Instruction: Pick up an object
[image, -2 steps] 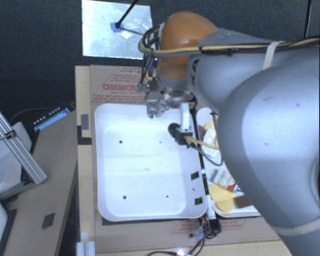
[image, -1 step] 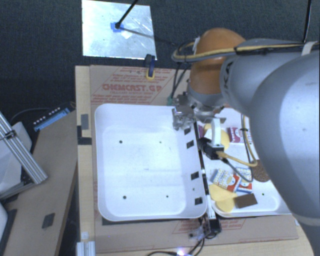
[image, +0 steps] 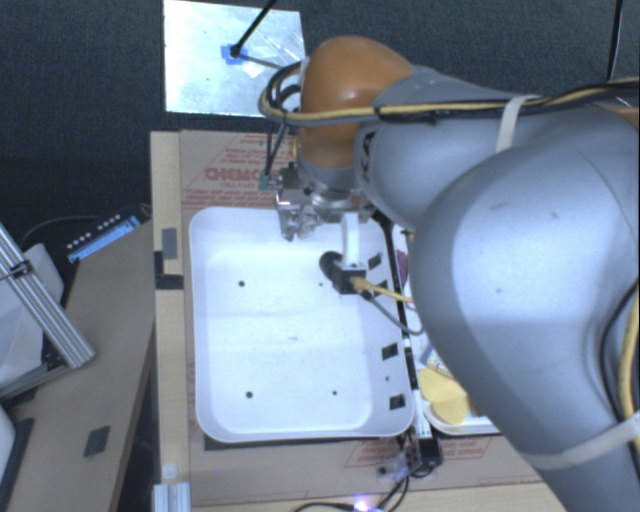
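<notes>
Hovering over the upper part of the left bin (image: 215, 330), the gripper (image: 292, 228) carries nothing visible; its finger state cannot be told, so the pick looks undone.

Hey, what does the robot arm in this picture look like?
The arm has smooth, rounded grey casings and an orange band above the wrist. Yellow and black cables run along its top, strapped by a pale band. The metal pincer is silver-grey.

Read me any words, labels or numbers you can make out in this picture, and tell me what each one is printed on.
"CHEMC...", red letters, cut off by the arm: on the cardboard sheet under the left bin.
Smaller red lines beside it on the same cardboard: too blurred to read.
Red print on the cardboard strip below the bin: too small to read.
</notes>
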